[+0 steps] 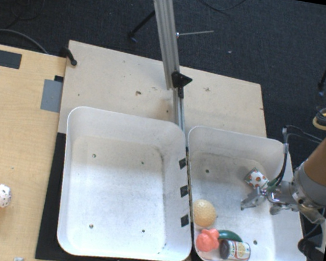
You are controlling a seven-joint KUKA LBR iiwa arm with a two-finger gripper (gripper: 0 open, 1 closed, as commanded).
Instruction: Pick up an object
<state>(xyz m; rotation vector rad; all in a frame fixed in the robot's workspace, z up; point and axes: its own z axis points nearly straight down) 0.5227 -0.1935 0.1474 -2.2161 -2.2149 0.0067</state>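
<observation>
lying on its side in the right bin, a dark jar points sideways, label unreadable; the gripper above it, state unclear.

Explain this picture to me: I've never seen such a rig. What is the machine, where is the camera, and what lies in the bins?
One camera looks down at a slant on a bench with two white bins. The arm, grey with an orange band, reaches in from the right; its gripper is in the right bin, low over the floor. Whether it holds anything is unclear. Near it is a small white and red object. Toward the front lie a tan ball, a pink object, a green object and a small jar. The left bin sits beside it.
</observation>
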